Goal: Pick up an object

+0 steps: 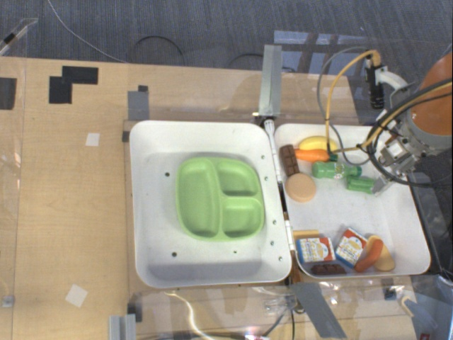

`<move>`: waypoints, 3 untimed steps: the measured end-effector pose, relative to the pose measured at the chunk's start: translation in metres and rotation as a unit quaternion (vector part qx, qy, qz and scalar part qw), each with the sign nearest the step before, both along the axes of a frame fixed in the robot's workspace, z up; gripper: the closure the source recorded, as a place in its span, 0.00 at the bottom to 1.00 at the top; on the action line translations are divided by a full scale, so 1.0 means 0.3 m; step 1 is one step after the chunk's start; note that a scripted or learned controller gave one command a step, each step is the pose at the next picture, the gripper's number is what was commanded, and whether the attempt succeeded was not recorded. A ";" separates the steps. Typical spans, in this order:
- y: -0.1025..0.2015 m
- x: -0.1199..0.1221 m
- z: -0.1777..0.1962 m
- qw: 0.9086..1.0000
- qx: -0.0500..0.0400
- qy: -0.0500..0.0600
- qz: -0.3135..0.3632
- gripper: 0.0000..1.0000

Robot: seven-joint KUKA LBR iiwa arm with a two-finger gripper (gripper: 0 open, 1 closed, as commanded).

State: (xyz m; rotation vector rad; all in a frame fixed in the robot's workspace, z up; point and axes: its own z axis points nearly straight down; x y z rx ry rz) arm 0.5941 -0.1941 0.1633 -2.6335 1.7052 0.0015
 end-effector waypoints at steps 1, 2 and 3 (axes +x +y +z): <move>0.025 0.201 0.257 0.995 -0.002 -0.005 0.095 1.00; 0.023 0.198 0.249 0.996 -0.001 -0.003 0.094 0.00; 0.020 0.245 -0.153 0.998 0.002 0.003 0.069 0.00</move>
